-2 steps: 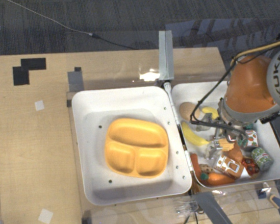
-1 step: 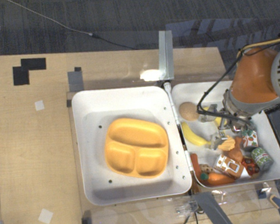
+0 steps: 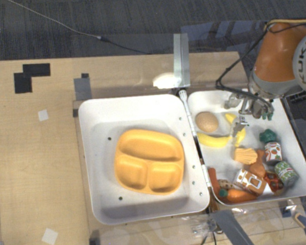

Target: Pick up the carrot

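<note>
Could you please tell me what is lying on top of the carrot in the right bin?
A small printed carton rests across the carrot at the front of the right bin, covering its middle and right end. Only its orange left part shows.

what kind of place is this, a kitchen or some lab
Most likely a robotics lab bench, not a kitchen: a grey and orange arm reaches over two white bins, the food such as the carrot looks like toys, and cables run across the floor.

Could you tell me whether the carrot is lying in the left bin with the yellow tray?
No, the carrot lies at the near edge of the right bin, while the yellow tray sits in the left bin.
</note>
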Action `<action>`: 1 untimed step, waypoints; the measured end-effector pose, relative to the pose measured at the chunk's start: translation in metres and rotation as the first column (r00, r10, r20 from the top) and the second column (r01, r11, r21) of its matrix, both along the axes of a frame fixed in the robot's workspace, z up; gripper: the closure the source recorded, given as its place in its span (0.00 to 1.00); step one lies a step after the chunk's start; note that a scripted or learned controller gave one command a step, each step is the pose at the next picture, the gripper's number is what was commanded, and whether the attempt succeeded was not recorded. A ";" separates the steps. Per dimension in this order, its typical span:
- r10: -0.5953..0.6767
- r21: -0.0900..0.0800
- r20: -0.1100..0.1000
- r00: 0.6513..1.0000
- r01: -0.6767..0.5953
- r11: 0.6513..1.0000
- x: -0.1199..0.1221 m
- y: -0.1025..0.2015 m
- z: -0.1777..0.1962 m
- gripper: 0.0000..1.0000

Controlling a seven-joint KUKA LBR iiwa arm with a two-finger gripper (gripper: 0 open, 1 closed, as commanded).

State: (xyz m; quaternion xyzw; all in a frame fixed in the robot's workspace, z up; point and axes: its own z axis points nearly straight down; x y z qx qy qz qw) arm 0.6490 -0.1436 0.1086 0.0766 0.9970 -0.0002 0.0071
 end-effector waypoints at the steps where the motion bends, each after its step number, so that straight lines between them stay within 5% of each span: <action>1: 0.152 -0.001 -0.002 0.988 -0.152 0.988 -0.088 0.037 -0.019 0.00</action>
